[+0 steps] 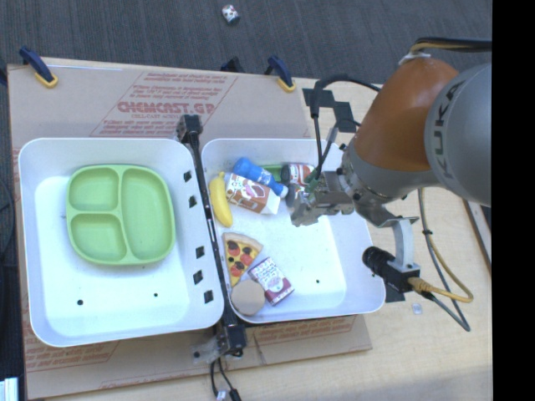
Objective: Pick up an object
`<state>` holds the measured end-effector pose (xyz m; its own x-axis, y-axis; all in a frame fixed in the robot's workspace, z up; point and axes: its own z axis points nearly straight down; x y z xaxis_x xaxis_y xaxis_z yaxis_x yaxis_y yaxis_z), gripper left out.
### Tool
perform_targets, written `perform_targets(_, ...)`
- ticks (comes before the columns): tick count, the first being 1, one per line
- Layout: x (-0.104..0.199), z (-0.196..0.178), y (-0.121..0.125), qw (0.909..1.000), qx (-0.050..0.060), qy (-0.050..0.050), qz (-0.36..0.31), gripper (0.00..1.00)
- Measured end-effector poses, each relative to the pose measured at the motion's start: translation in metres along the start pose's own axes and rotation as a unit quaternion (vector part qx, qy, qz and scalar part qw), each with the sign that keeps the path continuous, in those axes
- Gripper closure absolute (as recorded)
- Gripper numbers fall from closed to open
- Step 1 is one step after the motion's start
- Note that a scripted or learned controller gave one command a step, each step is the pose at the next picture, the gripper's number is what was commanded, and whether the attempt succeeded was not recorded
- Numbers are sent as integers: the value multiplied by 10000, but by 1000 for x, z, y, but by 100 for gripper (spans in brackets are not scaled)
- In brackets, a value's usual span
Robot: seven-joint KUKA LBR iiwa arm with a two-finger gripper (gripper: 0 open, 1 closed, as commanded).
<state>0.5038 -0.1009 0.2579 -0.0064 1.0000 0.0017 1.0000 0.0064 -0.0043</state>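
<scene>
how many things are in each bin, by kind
Left bin:
green plate: 1

Right bin:
banana: 1
pizza slice: 1
cartons: 2
blue bottle: 1
can: 1
tan disc: 1

Total: 8

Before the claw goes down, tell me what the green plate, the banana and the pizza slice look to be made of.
Green plate: likely molded plastic, an even pale green with a soft sheen and rounded dividers. Banana: probably a plastic toy, a uniform smooth yellow with no blemishes. Pizza slice: looks like a toy, flat with painted-looking toppings; plastic or rubber, hard to tell which.
</scene>
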Motion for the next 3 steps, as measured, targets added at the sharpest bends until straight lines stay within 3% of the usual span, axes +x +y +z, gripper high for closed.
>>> perform_targets(1, 4, 56, 16, 10000, 3, -7, 2, 100)
perform_targets(2, 32, 66, 50, 10000, -7, -11, -6, 100)
perform_targets(3, 24, 45, -26, 10000, -3, -12, -1, 100)
